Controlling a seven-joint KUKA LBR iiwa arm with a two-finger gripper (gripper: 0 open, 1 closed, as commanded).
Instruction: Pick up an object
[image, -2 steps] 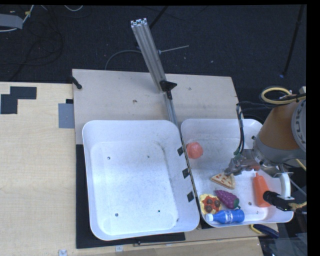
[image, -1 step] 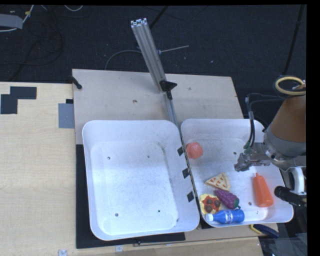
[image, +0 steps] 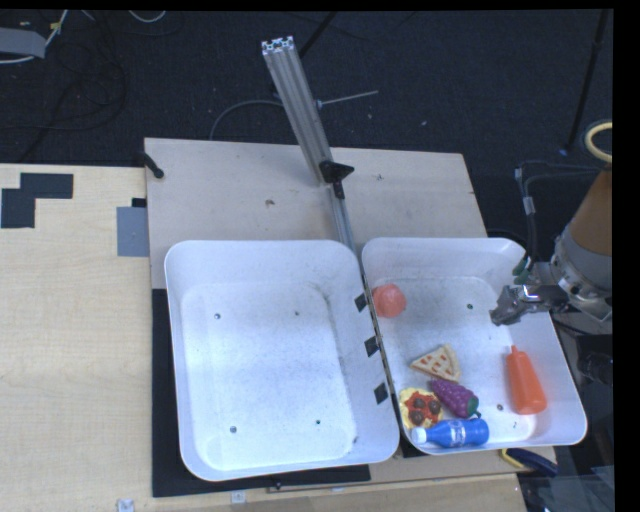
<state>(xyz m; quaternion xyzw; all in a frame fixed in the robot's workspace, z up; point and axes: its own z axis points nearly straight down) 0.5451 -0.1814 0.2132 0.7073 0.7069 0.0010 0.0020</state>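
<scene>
The right bin (image: 440, 262) holds several small toys. A red-orange ball (image: 389, 299) lies near the bin's left wall. A pizza slice (image: 436, 362) sits in the middle, with purple grapes (image: 453, 396) and a yellow and red piece (image: 420, 407) just in front of it. A blue bottle (image: 455, 433) lies along the front wall. An orange bottle-shaped toy (image: 525, 380) lies at the right side. My gripper (image: 508, 303) hangs over the bin's right edge, above and behind the orange toy, apart from every object.
The left bin (image: 262, 360) sits beside the right one, joined by black clips (image: 371, 345). A metal rail (image: 305, 105) slants up from between the bins. A wooden bench lies to the left, and dark floor with cables lies behind.
</scene>
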